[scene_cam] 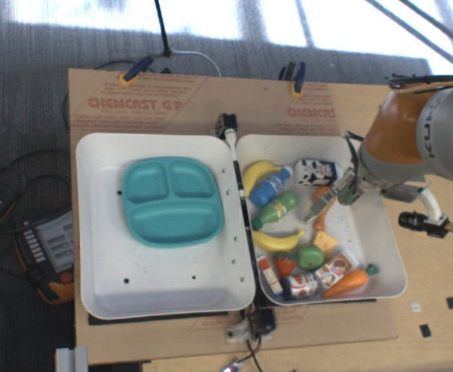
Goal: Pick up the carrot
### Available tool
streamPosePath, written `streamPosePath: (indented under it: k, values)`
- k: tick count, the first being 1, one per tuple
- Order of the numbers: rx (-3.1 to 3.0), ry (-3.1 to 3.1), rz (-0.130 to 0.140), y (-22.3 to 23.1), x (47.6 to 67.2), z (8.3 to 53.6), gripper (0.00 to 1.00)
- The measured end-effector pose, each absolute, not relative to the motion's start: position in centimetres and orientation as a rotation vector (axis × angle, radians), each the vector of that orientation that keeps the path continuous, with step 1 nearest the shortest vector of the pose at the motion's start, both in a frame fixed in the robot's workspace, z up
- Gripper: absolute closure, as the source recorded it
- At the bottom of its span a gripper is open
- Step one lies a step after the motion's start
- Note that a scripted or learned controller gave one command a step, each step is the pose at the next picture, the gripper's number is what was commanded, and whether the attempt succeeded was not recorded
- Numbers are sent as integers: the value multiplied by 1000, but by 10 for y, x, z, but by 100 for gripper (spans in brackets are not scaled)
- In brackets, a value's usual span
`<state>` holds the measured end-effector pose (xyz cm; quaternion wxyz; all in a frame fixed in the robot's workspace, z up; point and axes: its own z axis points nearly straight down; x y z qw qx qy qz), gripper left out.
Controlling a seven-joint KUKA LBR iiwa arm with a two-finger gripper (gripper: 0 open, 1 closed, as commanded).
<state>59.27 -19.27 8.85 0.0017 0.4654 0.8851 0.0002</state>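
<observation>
teal plastic tray (172,201) fills our left bin (95,285). we see the carrot (347,283) at the lower right corner of the right bin (389,262), well below the gripper (337,196), whose state we cannot tell.

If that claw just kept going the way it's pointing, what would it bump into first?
Probably the small orange piece just below the gripper, then the bin floor. Depth is hard to judge. The carrot lies further toward the bin's near corner.

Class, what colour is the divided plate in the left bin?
Teal, seen in the camera view: the divided plate.
</observation>
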Motion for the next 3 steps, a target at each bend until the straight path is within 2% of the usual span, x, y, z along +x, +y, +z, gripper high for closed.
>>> streamPosePath:
  k: [1, 2, 3]
  values:
    - [1264, 2881, -20, -159, 617, 89, 0]
    - [1256, 2871, -6, -156, 621, 100, 100]
    - [1259, 2878, -7, -156, 619, 99, 0]
